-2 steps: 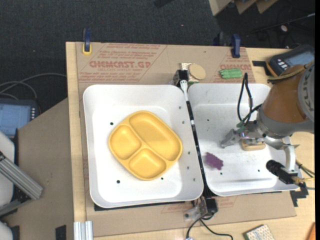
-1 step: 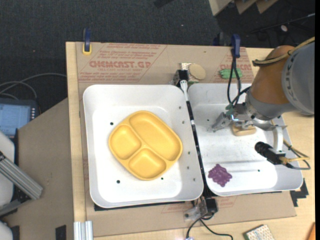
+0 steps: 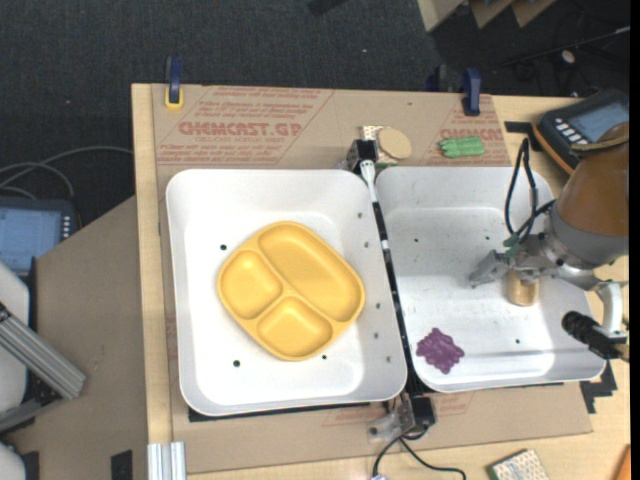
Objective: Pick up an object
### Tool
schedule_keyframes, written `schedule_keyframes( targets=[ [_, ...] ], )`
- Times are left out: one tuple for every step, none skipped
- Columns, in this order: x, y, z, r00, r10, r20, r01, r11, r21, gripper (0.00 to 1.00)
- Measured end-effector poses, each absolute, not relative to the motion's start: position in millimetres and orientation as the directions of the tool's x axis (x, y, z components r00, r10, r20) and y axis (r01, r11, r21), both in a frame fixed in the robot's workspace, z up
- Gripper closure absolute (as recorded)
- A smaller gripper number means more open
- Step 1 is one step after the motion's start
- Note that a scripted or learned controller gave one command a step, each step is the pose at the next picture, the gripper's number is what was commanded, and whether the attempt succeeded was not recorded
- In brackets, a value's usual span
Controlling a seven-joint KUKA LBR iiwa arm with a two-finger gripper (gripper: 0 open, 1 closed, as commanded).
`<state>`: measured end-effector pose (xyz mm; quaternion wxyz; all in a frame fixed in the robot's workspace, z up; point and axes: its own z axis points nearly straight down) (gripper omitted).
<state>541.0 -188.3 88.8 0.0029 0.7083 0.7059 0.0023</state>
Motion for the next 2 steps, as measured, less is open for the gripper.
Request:
schedule_keyframes(
  targets=[
    [543.3,-189,101,0.003,1.000,-0.010,1.000,-0.003,0.015,1.00],
    [570.4,-162,227,-0.005,1.000,-0.003,1.000,0.005,0.015,1.00]
  ],
)
